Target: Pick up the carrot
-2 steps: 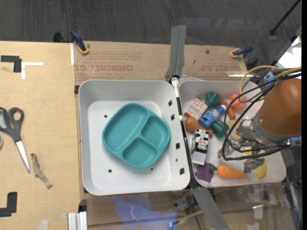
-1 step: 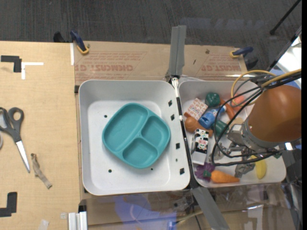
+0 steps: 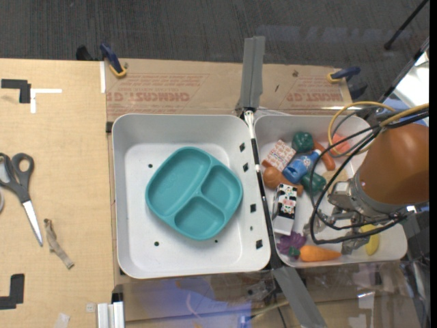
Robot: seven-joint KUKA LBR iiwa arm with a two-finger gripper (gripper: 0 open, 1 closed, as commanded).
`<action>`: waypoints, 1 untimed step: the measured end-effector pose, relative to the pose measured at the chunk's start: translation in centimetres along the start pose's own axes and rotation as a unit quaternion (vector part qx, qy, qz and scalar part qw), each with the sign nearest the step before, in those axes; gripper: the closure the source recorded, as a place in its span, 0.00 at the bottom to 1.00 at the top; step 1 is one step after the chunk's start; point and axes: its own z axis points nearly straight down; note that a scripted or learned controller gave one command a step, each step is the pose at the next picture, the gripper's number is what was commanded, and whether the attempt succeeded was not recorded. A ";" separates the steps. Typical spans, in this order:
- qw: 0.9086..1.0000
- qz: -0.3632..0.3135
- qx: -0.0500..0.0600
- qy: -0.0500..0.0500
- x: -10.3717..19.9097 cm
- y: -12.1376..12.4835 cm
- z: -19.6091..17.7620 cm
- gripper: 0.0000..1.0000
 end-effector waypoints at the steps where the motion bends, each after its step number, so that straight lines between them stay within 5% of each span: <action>1: 0.999 -0.042 0.000 0.000 -0.3 0.2 0.0 0.00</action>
